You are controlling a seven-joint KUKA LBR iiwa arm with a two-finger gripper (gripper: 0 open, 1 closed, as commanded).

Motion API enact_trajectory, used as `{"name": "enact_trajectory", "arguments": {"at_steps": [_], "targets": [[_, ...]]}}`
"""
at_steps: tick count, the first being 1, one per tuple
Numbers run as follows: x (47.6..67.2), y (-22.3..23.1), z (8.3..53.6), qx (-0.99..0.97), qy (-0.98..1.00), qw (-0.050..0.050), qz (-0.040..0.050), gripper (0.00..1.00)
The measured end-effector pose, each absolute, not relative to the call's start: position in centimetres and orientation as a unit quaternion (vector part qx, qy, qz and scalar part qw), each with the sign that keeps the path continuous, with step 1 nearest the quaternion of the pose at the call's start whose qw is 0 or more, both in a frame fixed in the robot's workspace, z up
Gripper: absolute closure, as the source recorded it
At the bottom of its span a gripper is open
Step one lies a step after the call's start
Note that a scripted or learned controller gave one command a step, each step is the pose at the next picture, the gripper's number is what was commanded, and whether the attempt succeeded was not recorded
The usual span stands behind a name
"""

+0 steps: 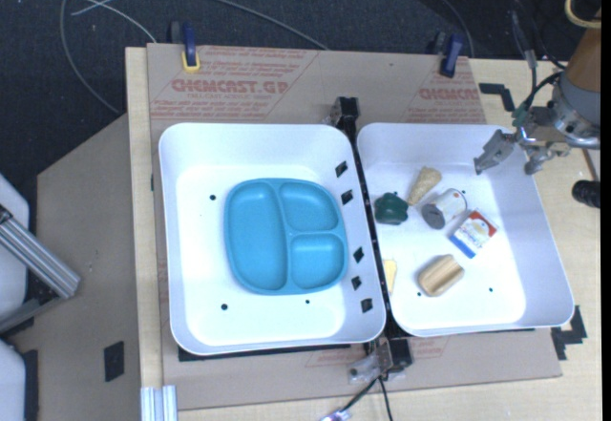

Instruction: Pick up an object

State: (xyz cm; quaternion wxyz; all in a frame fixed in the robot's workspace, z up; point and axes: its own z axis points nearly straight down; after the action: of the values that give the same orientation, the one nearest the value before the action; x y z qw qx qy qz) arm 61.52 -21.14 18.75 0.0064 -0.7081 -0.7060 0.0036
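Observation:
The right bin point(535, 266) holds several small objects: a dark green piece point(389, 209), a pale cone-like piece point(424, 185), a grey cylinder point(436, 213), a red, white and blue box point(473, 234) and a tan block point(440, 275). A small yellow piece point(389, 273) lies against the bin's left wall. My gripper point(512, 156) hangs over the bin's far right corner, up and to the right of the objects. It is open, with nothing between its fingers.
A blue divided plate point(284, 235) lies in the middle of the left bin point(191, 219). Black clips point(349, 209) line the wall between the bins. Clamps point(191, 54) hold the board at the back, and cables trail behind the bench.

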Motion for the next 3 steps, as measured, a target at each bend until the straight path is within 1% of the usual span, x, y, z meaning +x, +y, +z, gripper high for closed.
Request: {"name": "enact_trajectory", "arguments": {"at_steps": [1,2,3], "targets": [[61.9,-21.1,19.6,-0.707,-0.707,0.0,-0.0002,0.0],[62.7,-20.7,14.7,-0.706,-0.708,0.003,0.0011,0.0],[62.2,-20.4,8.4,-0.707,-0.707,0.004,0.0015,0.0]]}}
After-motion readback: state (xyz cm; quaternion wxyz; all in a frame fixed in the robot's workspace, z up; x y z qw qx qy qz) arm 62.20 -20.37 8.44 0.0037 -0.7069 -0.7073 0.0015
